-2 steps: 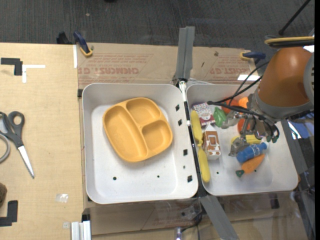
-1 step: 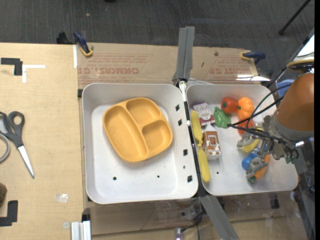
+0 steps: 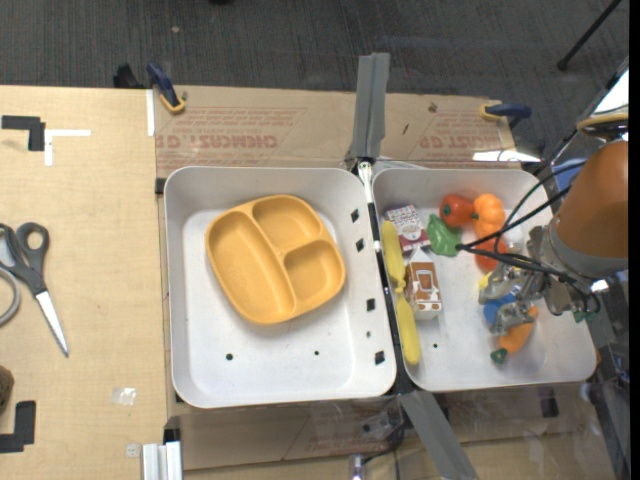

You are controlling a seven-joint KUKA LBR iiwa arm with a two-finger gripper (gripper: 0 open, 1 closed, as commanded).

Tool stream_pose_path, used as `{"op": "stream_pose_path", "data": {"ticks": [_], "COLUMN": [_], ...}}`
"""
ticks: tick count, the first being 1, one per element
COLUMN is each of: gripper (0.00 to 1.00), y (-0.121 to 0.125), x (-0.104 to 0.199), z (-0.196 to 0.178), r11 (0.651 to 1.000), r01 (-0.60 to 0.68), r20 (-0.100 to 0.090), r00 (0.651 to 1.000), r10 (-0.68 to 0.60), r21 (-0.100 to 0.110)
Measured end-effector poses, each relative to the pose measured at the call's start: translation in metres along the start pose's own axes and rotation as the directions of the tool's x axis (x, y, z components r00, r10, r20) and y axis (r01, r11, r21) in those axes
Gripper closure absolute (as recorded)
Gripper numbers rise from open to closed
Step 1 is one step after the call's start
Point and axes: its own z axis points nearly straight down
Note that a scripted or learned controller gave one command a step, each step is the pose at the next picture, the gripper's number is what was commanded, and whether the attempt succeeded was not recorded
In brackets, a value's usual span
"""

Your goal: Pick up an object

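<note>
The right bin (image 3: 560,368) holds several small items. Two yellow banana-like pieces (image 3: 392,251) lie along its left wall, with a small brown and white carton (image 3: 424,290) beside them. A purple and white packet (image 3: 404,218), a green pepper (image 3: 441,238), a red pepper (image 3: 456,209) and an orange one (image 3: 489,209) sit toward the back. My gripper (image 3: 507,298) hangs low over the right half of this bin, directly above a blue object (image 3: 497,316). A small carrot (image 3: 512,341) lies just in front of it.
The left bin (image 3: 190,368) carries a yellow divided plate (image 3: 275,258). Scissors (image 3: 38,278) lie on the wooden bench at far left. Cables run from the arm's orange band (image 3: 603,203) across the right bin's back corner.
</note>
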Motion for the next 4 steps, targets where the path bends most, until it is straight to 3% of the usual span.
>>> {"op": "stream_pose_path", "data": {"ticks": [1,2,3,4], "gripper": [0.0,1.0,0.0,0.0], "y": [0.0,0.001,0.001,-0.031], "x": [0.0,-0.002,-0.002,0.026], "z": [0.0,-0.01,-0.01,0.009], "r11": [1.0,1.0,1.0,0.993], "r01": [0.0,0.003,0.003,-0.115], "r20": [0.0,0.004,0.004,-0.003], "r00": [1.0,1.0,1.0,0.993], "r10": [0.0,-0.003,-0.003,0.115], "r21": [0.0,0.002,0.001,-0.002]}}
